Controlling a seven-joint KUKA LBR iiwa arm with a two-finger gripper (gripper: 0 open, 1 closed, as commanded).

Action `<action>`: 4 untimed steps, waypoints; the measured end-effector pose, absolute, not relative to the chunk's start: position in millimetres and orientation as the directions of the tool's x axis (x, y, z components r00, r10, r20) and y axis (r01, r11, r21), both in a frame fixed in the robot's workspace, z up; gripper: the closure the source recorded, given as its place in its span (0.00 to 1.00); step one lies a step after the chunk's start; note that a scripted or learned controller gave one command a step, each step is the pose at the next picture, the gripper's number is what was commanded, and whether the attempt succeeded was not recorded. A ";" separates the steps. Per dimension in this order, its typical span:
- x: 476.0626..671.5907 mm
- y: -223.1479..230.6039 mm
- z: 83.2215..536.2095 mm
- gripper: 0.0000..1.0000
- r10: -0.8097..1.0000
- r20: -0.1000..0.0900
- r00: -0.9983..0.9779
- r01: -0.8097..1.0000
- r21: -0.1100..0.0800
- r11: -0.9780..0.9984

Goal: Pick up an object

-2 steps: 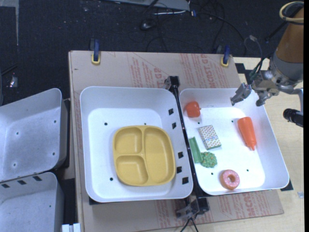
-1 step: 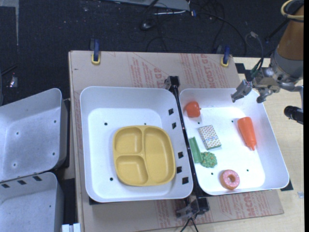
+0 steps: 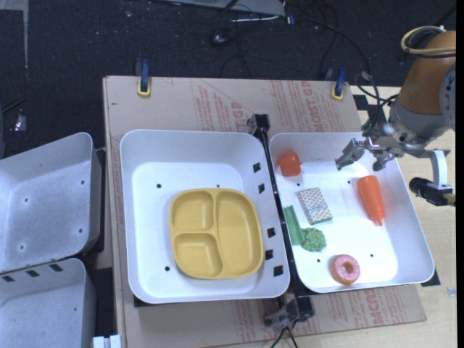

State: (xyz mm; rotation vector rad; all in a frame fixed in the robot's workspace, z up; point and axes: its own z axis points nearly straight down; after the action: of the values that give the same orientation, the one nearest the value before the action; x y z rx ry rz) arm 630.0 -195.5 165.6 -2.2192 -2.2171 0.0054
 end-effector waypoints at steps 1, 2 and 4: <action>623.6 -187.2 116.6 0.00 1.000 0.001 0.000 1.000 -0.005 0.000; 625.7 -181.9 92.6 0.00 1.000 0.008 -0.003 1.000 0.001 0.003; 634.4 -191.8 155.8 1.00 1.000 -0.003 -0.002 1.000 0.007 0.002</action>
State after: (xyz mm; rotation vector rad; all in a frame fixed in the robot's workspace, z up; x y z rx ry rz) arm 634.4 -191.8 155.8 -2.2244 -2.2289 -0.0050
